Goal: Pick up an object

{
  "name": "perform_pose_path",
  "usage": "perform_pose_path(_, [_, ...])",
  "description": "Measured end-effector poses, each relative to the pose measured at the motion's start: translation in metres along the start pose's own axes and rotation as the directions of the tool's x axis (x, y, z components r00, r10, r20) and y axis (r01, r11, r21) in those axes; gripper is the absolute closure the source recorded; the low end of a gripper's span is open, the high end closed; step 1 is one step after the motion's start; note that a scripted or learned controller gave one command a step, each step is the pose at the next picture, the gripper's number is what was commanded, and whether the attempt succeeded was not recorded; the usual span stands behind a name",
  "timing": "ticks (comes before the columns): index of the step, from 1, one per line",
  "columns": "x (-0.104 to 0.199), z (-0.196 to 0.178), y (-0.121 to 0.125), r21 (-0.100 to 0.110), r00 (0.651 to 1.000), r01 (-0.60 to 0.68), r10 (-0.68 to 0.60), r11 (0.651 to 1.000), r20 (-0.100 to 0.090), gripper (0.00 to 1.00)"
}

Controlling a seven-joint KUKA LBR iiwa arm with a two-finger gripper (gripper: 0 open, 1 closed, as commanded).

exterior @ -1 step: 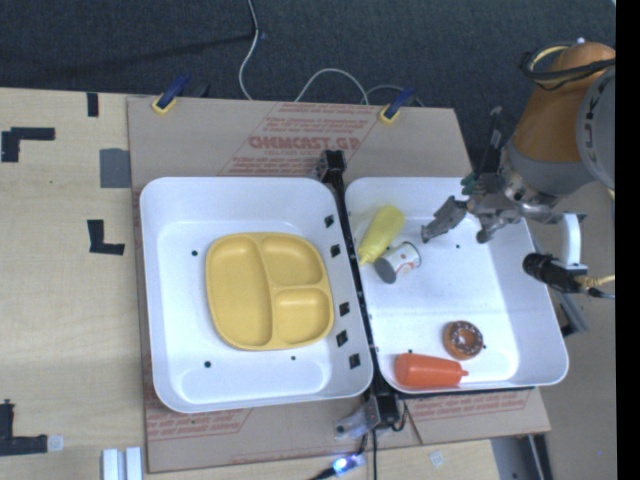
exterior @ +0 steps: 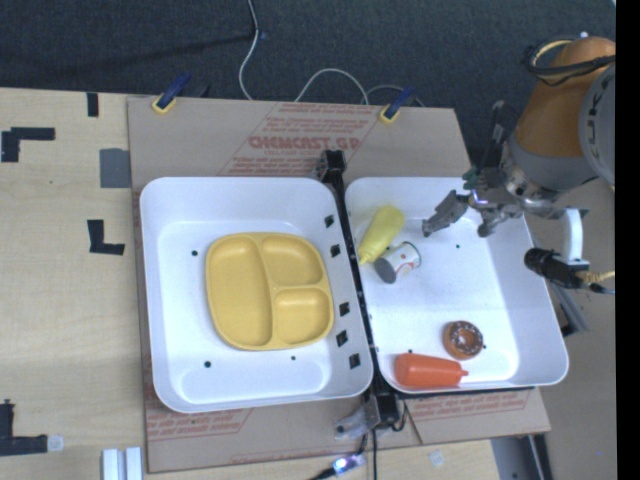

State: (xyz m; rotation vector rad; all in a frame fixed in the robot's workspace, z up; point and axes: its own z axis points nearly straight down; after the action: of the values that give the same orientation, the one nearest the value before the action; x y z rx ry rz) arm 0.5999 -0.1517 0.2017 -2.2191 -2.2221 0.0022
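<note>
Two white bins are being borne side by side on a cardboard sheet [exterior: 300,138]. The left bin [exterior: 165,268] is being occupied by a yellow divided plate [exterior: 268,290] with three compartments, lying flat near its middle. In the right bin [exterior: 500,278], four small things are being kept. A yellow bottle [exterior: 381,232] is lying tilted near the inner wall, and a small white and grey cup [exterior: 398,262] is lying on its side, touching the bottle's lower end. A brown doughnut [exterior: 463,339] is resting near the front, and an orange carrot-like piece [exterior: 428,371] is lying along the front wall just beside it. The gripper [exterior: 462,215] is being held over the bin's far right part, apart from all four things; its two dark fingers are spread apart, with nothing between them.
</note>
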Motion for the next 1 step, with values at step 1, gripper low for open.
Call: perform_pose_path(1, [-0.0024, 0.0641, 0.0007, 0.006, 1.0, -0.001, 0.001, 1.0, 0.0, 0.0])
